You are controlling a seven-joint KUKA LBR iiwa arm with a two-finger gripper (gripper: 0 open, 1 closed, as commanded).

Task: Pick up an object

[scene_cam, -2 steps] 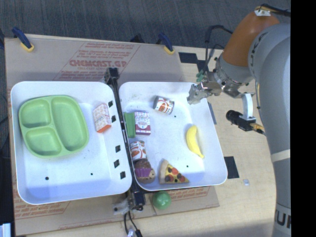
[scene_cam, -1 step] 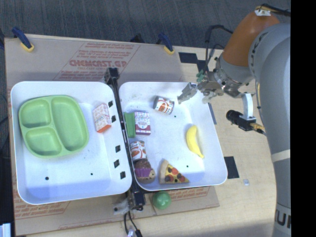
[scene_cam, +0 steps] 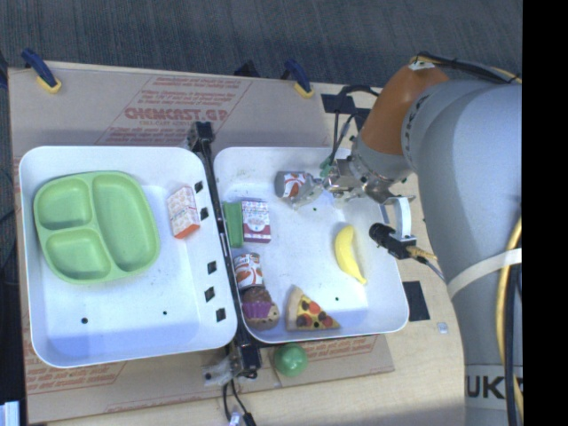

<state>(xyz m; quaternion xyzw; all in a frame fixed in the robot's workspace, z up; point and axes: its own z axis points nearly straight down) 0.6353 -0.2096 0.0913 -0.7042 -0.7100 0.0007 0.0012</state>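
Camera view: a small silver can (scene_cam: 291, 185) is seen lying at the back of the right bin (scene_cam: 395, 304), just beside the gripper (scene_cam: 330, 183). Whether the can is grasped cannot be told. A banana (scene_cam: 348, 254), pizza slice (scene_cam: 310, 312) and red carton (scene_cam: 256, 220) are spread nearer the front; a green tray (scene_cam: 93, 226) is held by the left bin (scene_cam: 53, 349).

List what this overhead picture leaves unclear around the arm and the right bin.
- End effector: blurred against the small can beside it; finger state and any contact unreadable.
- Can's label: too small and blurred.
- Right bin: upper right corner hidden under the arm's wrist.
- Green ball below the bin: partly hidden by the bin's rim.
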